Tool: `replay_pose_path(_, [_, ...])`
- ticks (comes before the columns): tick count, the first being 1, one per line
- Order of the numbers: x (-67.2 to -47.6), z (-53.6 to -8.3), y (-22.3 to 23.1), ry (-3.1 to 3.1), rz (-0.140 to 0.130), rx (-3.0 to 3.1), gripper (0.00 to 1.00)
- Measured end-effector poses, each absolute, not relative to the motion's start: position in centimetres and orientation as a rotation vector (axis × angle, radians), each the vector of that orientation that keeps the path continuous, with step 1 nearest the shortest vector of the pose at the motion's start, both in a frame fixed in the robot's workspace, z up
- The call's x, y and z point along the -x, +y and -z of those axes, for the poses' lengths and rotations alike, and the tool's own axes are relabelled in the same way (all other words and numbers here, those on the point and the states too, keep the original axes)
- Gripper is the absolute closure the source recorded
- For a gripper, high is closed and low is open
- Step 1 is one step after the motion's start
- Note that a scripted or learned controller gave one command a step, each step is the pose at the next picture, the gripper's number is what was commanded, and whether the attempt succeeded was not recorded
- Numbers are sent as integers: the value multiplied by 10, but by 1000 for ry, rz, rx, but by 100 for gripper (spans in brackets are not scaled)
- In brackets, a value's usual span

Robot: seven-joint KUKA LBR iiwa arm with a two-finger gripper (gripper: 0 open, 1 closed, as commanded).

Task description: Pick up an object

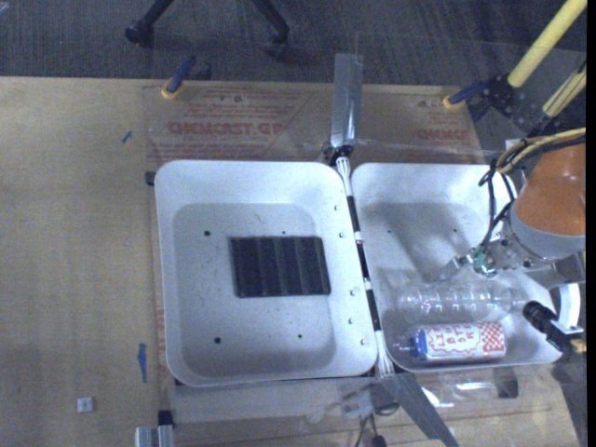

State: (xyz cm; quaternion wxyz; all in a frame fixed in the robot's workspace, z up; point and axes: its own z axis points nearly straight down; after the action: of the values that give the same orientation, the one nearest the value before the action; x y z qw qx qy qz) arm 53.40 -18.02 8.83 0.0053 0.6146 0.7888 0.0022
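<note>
A dark ribbed rectangular pad (pixel 279 265) lies flat in the middle of the left bin (pixel 186 203). In the right bin (pixel 410 194), a clear plastic bottle (pixel 456 299) lies on its side. Just in front of it lies a red-and-white checkered tube with a blue cap (pixel 458 341). My arm, with its orange band (pixel 554 194), reaches in over the right bin's right side. The gripper (pixel 481 261) hangs just above the far right end of the clear bottle.
A metal divider clamp (pixel 345 110) stands at the back between the bins. Blue-and-yellow clamps (pixel 179 77) hold a clear sheet behind them. Cables loop beside the wrist (pixel 498 180). Bare wooden bench (pixel 65 250) stretches to the left.
</note>
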Motion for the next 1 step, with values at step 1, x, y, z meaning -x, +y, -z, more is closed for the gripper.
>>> replay_pose_path(1, [-516, -102, -144, 2481, -43, -1804, 0])
